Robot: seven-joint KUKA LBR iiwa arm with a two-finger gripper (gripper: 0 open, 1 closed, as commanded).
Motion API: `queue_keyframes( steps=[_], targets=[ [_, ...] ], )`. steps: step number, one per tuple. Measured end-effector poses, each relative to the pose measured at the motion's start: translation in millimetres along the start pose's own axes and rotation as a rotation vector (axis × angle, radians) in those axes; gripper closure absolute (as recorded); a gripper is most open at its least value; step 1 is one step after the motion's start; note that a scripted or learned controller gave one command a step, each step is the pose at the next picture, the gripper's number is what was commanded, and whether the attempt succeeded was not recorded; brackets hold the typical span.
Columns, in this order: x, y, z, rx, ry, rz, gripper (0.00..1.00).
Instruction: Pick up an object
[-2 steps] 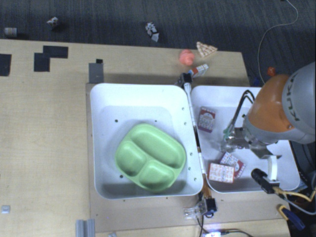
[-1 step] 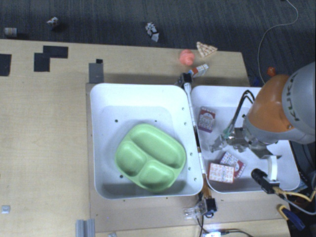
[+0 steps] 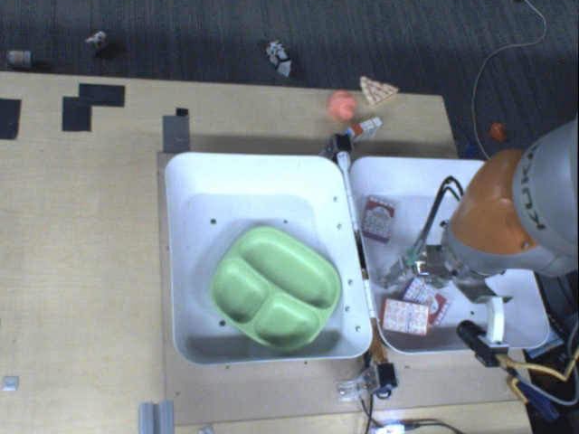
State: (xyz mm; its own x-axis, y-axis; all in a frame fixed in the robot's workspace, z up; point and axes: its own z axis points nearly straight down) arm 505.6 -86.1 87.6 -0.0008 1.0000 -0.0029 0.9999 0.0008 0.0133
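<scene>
A green divided plate (image 3: 276,286) lies tilted in the left bin (image 3: 194,242). The right bin (image 3: 403,183) holds three small red-and-white packets: one near the back left (image 3: 378,220), one at the front left (image 3: 404,316), and one beside it (image 3: 425,294). My gripper (image 3: 412,268) reaches down into the right bin just above the two front packets, under the arm's orange band (image 3: 488,211). No packet is visibly lifted.
Behind the bins on the bench lie a pink ball (image 3: 342,105), a triangular slice-shaped toy (image 3: 378,89) and a small tube (image 3: 365,129). A divider (image 3: 355,233) separates the bins. Cables (image 3: 534,369) trail at the front right.
</scene>
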Motion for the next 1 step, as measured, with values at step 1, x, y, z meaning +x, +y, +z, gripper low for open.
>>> queue_keyframes(
  steps=[1],
  targets=[
    [2.9, -14.1, -0.4, -0.004, -0.001, -0.001, 0.00]
  ],
)
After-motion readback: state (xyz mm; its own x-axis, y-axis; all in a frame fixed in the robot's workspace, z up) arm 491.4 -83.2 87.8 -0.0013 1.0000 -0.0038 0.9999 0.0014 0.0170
